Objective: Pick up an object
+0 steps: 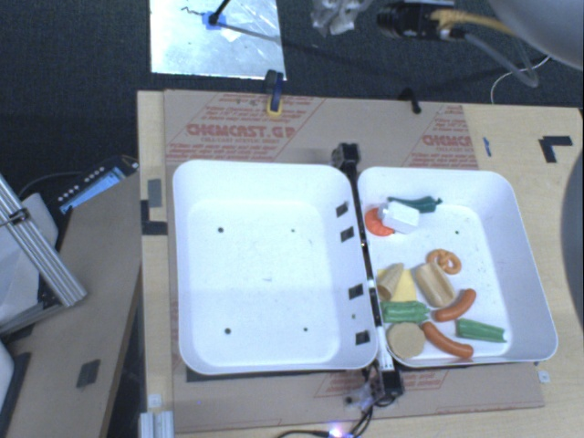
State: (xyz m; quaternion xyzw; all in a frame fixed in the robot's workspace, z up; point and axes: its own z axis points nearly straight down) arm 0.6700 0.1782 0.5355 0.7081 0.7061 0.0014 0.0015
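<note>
Nearest in the right bin [525, 245] lie a tan round biscuit [407, 339], an orange sausage [447, 340] and a green bean-like piece [480, 330], packed close along the near wall. Just beyond them sit a green strip [404, 312], a red-brown sausage [454, 305], a yellow wedge [395, 282] touching a tan bread-like block [434, 286], and a small pretzel [444, 262]. Farther still, a white block [400, 216] rests against an orange-red disc [377, 223], with a dark green piece [417, 203] at its far side. The left bin [196, 245] holds nothing to grasp. At the far edge, well beyond the bins, hangs the gripper [338, 12] (pale and blurred; I cannot tell how its jaws stand). By my reading the pick has not begun: the next move calls for choosing a piece, probably the pretzel, which lies apart from its neighbours, then travelling nearer and descending over it.
</note>
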